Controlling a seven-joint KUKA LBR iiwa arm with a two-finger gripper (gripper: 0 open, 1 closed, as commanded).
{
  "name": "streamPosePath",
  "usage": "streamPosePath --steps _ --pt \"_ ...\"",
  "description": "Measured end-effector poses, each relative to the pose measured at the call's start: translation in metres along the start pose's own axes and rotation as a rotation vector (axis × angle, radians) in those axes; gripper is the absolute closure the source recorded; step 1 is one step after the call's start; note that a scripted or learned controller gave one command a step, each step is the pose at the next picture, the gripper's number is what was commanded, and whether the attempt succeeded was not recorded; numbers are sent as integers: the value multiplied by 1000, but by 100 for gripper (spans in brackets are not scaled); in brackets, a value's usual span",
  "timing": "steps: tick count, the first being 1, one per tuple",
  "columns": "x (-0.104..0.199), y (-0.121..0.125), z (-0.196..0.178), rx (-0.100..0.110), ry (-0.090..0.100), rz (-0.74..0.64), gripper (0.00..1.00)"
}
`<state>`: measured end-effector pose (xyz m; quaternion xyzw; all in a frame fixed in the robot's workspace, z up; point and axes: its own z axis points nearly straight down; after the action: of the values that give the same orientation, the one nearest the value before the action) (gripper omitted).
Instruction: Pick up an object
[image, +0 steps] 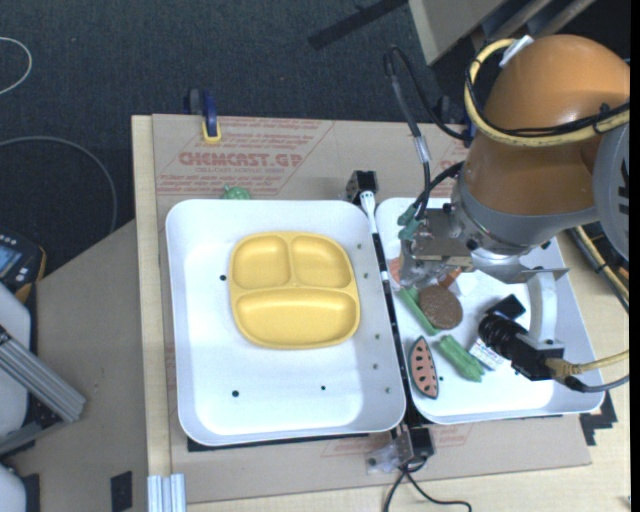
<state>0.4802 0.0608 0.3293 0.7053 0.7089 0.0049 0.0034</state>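
Camera view: low in the right-hand shallow white bin, near its left wall, hangs the metal two-finger gripper; cannot tell its state. Directly beneath, toward the near edge, lies the round brown cookie-like disc, apparently nearest. Further on: green stick-shaped toy, watermelon-slice toy, lying lengthwise.
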Motion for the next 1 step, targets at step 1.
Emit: streamPosePath --steps 1 --pt "145 -2 12 10 3 -11 100"
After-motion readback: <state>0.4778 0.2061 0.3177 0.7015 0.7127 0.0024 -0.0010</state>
